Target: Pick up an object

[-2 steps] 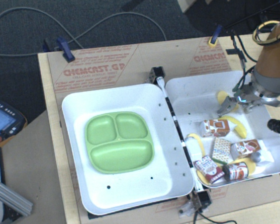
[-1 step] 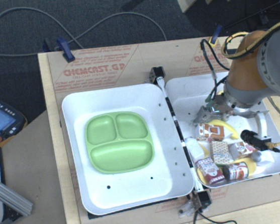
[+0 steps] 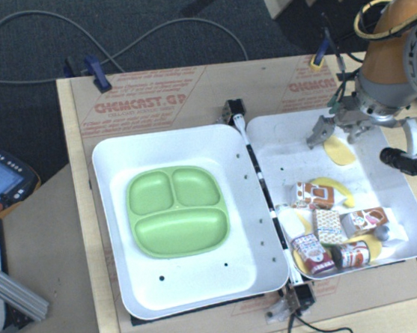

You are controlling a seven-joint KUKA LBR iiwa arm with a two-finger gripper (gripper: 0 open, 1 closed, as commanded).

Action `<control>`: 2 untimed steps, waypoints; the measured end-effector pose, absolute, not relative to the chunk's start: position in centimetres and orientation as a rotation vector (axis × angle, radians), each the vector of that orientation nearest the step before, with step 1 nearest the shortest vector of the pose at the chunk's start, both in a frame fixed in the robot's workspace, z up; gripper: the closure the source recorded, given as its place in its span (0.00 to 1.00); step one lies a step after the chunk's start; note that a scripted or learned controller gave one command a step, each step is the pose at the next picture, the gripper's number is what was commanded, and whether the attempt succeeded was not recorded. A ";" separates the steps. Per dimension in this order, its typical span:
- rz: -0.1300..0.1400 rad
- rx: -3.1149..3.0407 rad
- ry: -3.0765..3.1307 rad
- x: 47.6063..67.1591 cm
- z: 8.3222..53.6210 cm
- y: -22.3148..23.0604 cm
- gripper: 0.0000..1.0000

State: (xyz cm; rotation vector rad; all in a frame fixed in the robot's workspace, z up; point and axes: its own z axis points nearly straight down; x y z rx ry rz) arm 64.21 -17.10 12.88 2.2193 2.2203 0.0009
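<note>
Camera view, as I read it from my station: the gripper point(image 3: 337, 128) sits in the upper right of the frame, over the back part of the right bin point(image 3: 404, 194), with the grey arm point(image 3: 395, 56) and its orange band coming in from the right edge. I see its two fingers spread wide, one tip to the left and one to the right, and a pale yellow piece point(image 3: 340, 150) lies on the bin floor just below and between them; nothing is clamped. The rest of the objects are heaped toward the lower part of that bin: a banana point(image 3: 330, 187), small brown-and-white cartons point(image 3: 351, 221) and a red can point(image 3: 310, 254), all touching or overlapping. The left bin point(image 3: 119, 233) holds a green divided tray point(image 3: 177, 210) at the frame's centre left
</note>
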 end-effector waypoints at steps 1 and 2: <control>-0.001 2.222 2.223 57.4 8.5 -12.5 0.00; 0.000 2.220 2.219 62.7 11.7 -20.0 0.00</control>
